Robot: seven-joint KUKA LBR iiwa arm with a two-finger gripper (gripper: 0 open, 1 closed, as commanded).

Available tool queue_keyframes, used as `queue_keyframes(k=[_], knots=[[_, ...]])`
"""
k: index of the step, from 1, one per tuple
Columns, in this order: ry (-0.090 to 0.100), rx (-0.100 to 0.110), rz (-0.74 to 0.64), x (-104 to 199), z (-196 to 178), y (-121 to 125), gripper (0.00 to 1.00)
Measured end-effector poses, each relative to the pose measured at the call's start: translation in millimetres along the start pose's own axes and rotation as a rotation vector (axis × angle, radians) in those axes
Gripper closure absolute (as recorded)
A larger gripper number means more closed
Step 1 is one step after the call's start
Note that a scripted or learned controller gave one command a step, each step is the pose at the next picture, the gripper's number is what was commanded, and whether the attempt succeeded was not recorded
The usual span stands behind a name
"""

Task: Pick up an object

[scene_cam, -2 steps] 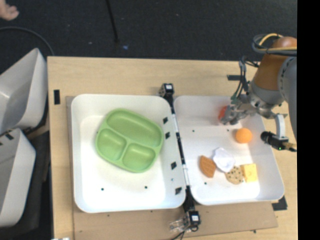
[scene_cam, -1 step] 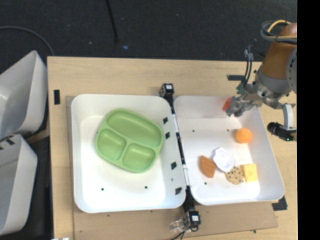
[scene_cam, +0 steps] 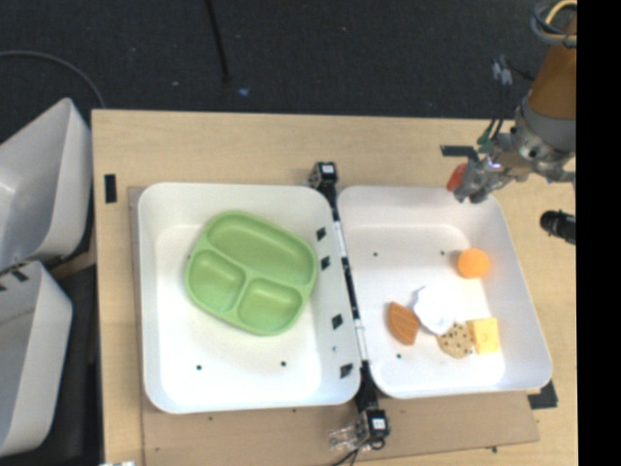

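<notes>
The grey arm with the orange band enters from the right, and its two-finger gripper [scene_cam: 473, 184] hangs above the far right corner of the right white bin [scene_cam: 388, 212]. Whether the fingers are spread or pressed together cannot be told from this slanted overhead view; nothing is seen between them.

The candidate objects all lie in the right bin, toward its near half. A small orange ball [scene_cam: 473, 263] sits alone, nearest the gripper and well apart from the other items. This isolation probably makes it the easiest target, since the fingers have free room on each side. Nearer the camera, four items form a cluster: a brown almond-shaped piece [scene_cam: 403, 322], a white rounded piece [scene_cam: 436, 308], a speckled round cookie [scene_cam: 453, 340] and a yellow block [scene_cam: 485, 335]. The cookie touches the yellow block, and the white piece lies just beside the brown one. A grasp in this cluster risks nudging a neighbour.

The left white bin [scene_cam: 165, 357] holds a green plastic divided plate [scene_cam: 251, 273], lying flat and tilted diagonally to the bin walls. Its broad, low shape offers little for a two-finger grasp.

The gripper's raised position at the bin corner suggests an approach stage: no object is yet contacted, and the pick remains to be done.
</notes>
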State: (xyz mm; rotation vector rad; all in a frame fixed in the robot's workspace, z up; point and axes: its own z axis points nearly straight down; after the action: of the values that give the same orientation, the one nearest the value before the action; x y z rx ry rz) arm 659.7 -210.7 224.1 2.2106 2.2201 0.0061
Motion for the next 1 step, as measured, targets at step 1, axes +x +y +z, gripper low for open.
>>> queue_keyframes(k=[1], knots=[[0.000, 0.002, -0.001, -2.0, -54.7, 1.3, 1.00]])
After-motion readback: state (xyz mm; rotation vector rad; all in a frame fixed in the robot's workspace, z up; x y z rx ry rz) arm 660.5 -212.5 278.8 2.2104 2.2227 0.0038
